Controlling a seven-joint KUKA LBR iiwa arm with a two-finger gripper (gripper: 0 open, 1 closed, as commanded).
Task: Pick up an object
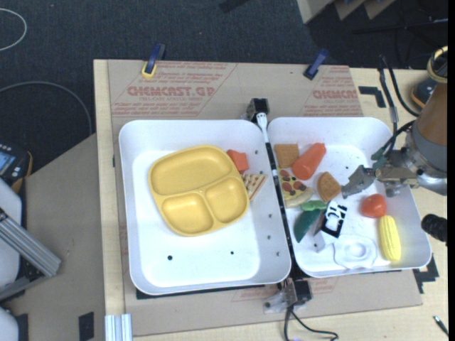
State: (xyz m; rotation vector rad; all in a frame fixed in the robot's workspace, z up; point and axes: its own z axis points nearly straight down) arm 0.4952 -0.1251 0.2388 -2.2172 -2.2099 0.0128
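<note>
Two white bins [135, 212] sit on my surface; the left holds one yellow divided plate [199, 189]. My pincer [357, 180] hovers over the right bin, fingers apart, gripping nothing. Cardboard [170, 89] behind reads "CHEMCAST".

One camera, fixed above the bench [213, 84] — looking down at a slant, far enough back to take in both white bins [135, 190].

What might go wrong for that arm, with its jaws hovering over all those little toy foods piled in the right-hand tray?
1. The toys lie crowded: the red toy tomato sits right beside the yellow toy corn cob, so the gripper might nudge one while reaching for the other.
2. The rounded orange toy carrot could probably slip out of a pinch.
3. Items near the shallow white right bin wall leave little room to close around them.
</note>
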